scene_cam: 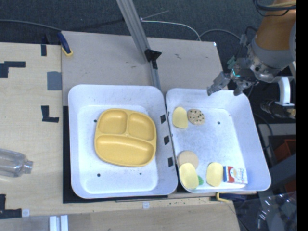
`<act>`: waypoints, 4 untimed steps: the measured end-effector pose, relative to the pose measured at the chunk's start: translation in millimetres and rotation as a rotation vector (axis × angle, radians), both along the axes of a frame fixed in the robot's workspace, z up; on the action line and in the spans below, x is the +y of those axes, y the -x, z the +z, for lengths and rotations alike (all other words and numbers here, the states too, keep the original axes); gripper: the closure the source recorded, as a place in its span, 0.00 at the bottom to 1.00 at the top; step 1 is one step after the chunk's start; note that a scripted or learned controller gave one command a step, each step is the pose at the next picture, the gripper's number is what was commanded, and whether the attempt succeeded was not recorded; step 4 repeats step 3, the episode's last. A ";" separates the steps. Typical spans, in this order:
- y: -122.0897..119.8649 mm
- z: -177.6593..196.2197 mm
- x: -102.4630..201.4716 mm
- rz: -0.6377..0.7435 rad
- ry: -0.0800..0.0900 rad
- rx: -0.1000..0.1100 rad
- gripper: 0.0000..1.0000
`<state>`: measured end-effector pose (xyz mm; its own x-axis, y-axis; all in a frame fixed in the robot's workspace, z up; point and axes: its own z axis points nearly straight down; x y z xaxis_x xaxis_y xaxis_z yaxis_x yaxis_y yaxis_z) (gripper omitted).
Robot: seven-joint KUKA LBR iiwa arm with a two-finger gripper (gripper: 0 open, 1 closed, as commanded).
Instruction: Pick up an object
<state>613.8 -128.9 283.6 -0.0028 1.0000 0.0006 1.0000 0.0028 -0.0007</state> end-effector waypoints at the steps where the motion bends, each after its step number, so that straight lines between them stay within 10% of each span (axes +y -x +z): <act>1: 17.8 -6.8 17.5 0.000 0.001 0.003 0.00; 2: 125.8 -61.8 -4.5 -0.007 0.000 0.010 0.00; 4: 128.8 -42.0 -28.1 -0.002 0.000 0.001 0.00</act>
